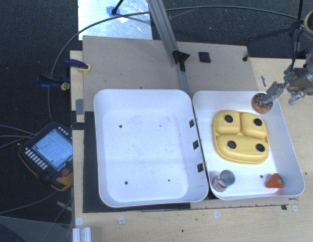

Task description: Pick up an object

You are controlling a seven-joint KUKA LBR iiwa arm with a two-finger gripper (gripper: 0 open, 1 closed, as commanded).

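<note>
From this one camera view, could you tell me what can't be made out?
- Arm: cut off by the right edge.
- Gripper: too small to judge whether it touches the donut.
- Red item: too small to identify.
- Can: label too blurred to read.

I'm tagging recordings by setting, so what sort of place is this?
Probably a robotics lab test bench: two white bins sit on a board, a robot teach pendant lies on dark carpet to one side, and cables and clamps surround the rig.
</note>
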